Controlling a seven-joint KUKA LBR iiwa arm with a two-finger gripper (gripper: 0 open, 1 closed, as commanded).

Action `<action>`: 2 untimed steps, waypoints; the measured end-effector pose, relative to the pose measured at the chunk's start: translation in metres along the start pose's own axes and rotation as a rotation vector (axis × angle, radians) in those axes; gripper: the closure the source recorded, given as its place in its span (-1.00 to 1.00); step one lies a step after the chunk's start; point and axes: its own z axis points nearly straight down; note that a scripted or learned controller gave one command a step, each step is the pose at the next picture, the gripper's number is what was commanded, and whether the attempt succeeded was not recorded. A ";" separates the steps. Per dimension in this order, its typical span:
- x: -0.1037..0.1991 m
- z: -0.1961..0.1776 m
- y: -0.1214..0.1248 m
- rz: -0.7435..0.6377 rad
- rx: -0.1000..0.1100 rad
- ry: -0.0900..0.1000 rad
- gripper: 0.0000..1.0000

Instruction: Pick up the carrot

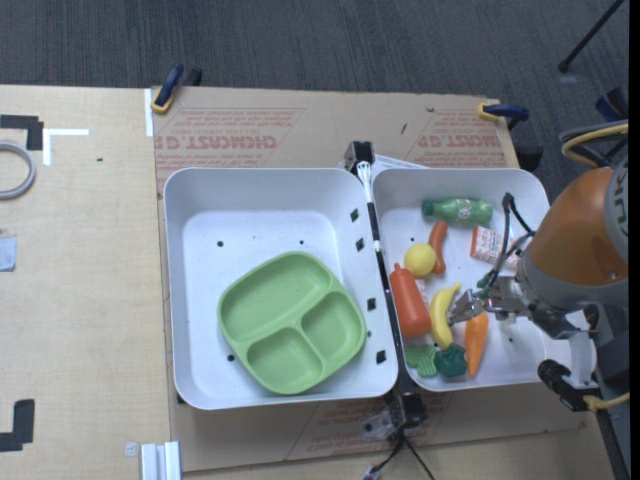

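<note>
The carrot (476, 341) lies in the right bin (528, 190), in the lower right of the frame, with its long axis running roughly top to bottom and its thick end uppermost. The gripper (470, 308) is positioned directly at that upper end, between the banana (443, 313) on the left and the bin's bare floor on the right. Whether the gripper is released or clenched cannot be determined, since the wrist and its cabling obscure the tip; no hold on the carrot is confirmed. The carrot appears to rest on the bin floor, so the step in hand is judged to be the approach or closing stage of the grasp, with the lift not yet made. Nearby items crowd the target: a green vegetable (450, 361) touches or sits just beside the carrot's lower left, and a red sausage-shaped toy (407, 301) lies beyond the banana. The next move calls for closing squarely across the carrot's width without catching the banana, then a vertical lift clear of the bin. The left bin (190, 268) holds a green divided plate (291, 321).
</note>
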 end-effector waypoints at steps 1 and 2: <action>0.002 -0.008 0.000 -0.001 0.005 0.007 1.00; 0.054 -0.098 -0.003 0.233 0.012 0.009 1.00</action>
